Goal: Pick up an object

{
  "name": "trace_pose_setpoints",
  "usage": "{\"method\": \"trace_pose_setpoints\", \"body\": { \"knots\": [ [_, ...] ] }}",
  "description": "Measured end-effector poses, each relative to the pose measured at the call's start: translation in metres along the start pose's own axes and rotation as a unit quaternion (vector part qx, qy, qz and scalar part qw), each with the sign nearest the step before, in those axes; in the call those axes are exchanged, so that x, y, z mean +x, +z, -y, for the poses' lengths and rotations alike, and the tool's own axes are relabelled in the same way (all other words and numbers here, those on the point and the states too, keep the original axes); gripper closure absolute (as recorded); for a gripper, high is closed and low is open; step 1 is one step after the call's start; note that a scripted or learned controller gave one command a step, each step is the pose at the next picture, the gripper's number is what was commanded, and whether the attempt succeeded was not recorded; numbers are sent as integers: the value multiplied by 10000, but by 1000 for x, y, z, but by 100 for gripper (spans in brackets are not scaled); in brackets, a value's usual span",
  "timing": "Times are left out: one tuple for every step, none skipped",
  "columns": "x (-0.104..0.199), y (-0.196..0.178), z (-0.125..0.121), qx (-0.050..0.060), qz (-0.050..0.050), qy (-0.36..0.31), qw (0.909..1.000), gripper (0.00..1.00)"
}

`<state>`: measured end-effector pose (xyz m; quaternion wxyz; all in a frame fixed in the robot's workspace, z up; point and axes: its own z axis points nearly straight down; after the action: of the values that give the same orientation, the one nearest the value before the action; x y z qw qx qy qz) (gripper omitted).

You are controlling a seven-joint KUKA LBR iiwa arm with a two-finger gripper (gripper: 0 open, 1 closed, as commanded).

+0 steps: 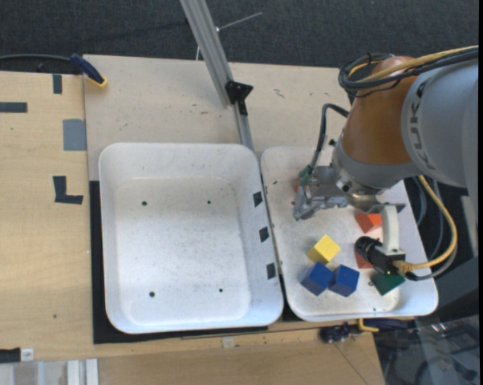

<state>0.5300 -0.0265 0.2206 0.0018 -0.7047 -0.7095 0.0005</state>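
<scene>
Blue blocks [330,279] sit at the right bin's [422,295] front edge, yellow block [325,249] just behind. My hand [310,201] hovers above bare bin floor near the yellow block, probably lining up a grab; can't tell its grip state.

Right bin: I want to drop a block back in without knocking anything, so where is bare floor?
In the right bin, bare floor runs along its left wall, from the gripper down past the yellow block. The near right corner is crowded: two blue blocks, a green piece and an orange piece.
</scene>
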Motion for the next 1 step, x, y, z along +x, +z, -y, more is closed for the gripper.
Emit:
{"method": "trace_pose_setpoints", "body": {
  "knots": [
    [54,-12,12,-9,-2,-7,10000,100]
  ]
}}
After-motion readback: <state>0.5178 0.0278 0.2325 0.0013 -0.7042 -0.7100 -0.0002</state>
